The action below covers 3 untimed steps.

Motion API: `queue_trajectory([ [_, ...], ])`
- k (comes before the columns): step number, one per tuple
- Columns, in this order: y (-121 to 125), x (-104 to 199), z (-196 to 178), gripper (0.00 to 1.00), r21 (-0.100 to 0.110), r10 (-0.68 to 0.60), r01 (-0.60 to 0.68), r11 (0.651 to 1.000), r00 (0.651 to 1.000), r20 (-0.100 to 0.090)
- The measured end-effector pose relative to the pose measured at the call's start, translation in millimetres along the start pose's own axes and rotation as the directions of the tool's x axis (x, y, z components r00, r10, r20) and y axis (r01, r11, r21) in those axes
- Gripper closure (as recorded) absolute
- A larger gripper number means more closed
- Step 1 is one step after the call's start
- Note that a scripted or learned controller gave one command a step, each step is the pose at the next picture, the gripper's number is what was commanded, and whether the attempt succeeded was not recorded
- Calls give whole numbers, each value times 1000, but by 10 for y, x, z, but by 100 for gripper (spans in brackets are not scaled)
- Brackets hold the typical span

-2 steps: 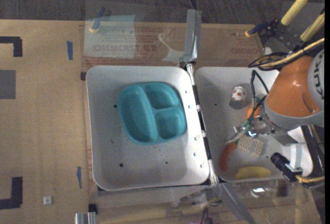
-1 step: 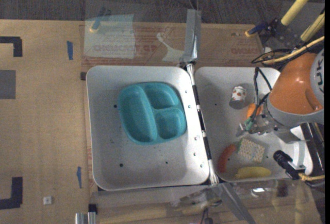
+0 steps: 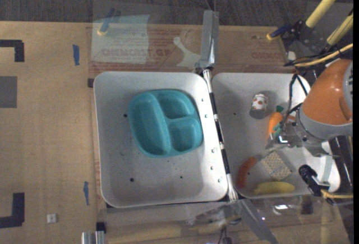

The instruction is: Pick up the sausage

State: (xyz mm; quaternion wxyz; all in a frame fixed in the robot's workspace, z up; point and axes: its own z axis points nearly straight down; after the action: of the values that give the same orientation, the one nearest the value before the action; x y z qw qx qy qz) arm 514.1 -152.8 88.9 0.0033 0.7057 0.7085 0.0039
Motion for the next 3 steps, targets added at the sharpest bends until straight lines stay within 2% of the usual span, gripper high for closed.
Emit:
queue_trajectory([
  [1,149,559,-94,100,7,-170,170,985,985,1],
  [2,147,552,-93,0,8,-169,169,986,986,1],
  [3,-351,516,-36,0,12,-270,270,963,963,-4],
])
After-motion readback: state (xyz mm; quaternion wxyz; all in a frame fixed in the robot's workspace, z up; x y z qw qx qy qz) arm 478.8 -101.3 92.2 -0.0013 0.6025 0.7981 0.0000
